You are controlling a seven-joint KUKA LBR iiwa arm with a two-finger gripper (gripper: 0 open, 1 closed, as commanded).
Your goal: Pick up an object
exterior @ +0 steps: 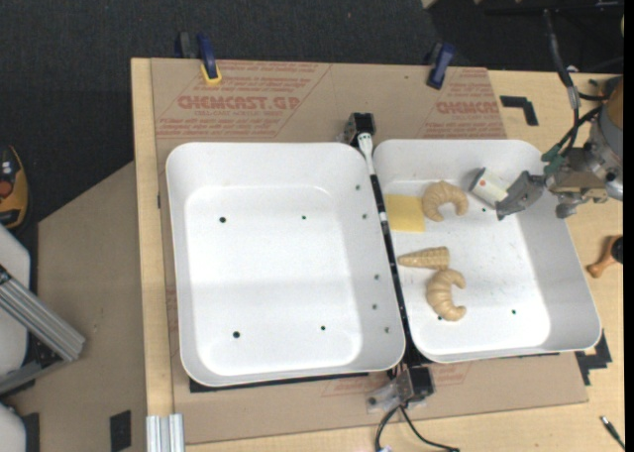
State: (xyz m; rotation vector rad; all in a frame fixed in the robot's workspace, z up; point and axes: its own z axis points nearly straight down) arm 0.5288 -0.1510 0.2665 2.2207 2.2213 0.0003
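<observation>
Brown cardboard covers the counter (297, 93) under two shallow white plastic bins. Inside the right bin (555, 321) lie two tan croissants (445, 198) (446, 294), a tan cone (424, 259) and a pale yellow square (405, 212). Over its upper right corner, near the upper croissant, hangs the grey pincer (507, 200); whether it is parted or closed cannot be told.

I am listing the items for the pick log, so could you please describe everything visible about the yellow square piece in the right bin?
The yellow square piece is a flat, pale yellow slab that looks like a toy cheese slice. It lies flat on the floor of the right bin, close against that bin's left wall. Its right edge sits next to, perhaps touching, the upper croissant. The cone-shaped pastry lies just below it, apart from it.
</observation>
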